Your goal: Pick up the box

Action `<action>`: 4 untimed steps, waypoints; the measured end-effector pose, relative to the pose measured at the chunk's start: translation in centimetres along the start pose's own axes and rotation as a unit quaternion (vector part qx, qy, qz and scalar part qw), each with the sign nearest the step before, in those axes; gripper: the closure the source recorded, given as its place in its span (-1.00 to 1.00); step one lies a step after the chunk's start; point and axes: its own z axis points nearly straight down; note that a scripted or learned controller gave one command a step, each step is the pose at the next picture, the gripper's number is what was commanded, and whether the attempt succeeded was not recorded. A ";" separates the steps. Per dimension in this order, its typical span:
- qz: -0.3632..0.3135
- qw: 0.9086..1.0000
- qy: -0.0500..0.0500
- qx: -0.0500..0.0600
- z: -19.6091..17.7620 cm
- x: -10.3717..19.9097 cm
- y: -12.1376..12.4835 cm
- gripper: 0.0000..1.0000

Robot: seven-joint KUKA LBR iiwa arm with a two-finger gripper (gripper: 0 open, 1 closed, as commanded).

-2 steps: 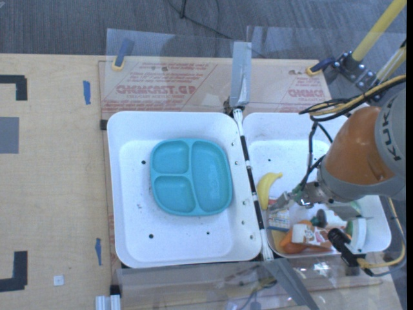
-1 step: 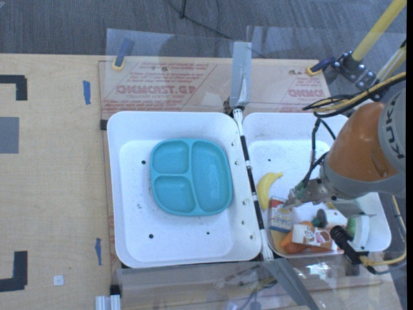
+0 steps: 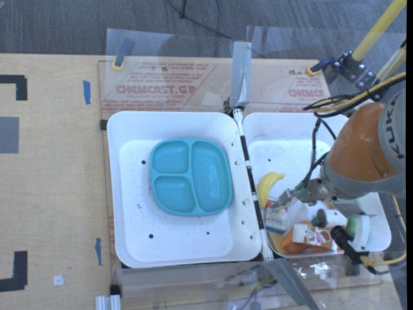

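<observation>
The arm comes in from three o'clock, and its gripper (image 3: 293,196) hangs low in the right bin (image 3: 284,131), just above the box (image 3: 276,219); I can't tell its state. The box lies toward that bin's seven o'clock corner, a banana (image 3: 268,185) at its twelve, an orange carton (image 3: 311,235) at its four. A teal divided plate (image 3: 191,176) sits mid left bin (image 3: 129,192).

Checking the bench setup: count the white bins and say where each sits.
2. The left bin holds a blue divided plate; the right bin holds a banana and other items, partly hidden by the arm.
</observation>
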 end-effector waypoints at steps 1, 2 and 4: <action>0.111 0.994 0.000 0.010 1.5 -2.3 5.5 -1.00; 0.137 0.991 -0.002 0.005 1.3 -0.7 2.4 -1.00; 0.368 0.930 -0.005 0.012 1.9 -2.3 6.8 -1.00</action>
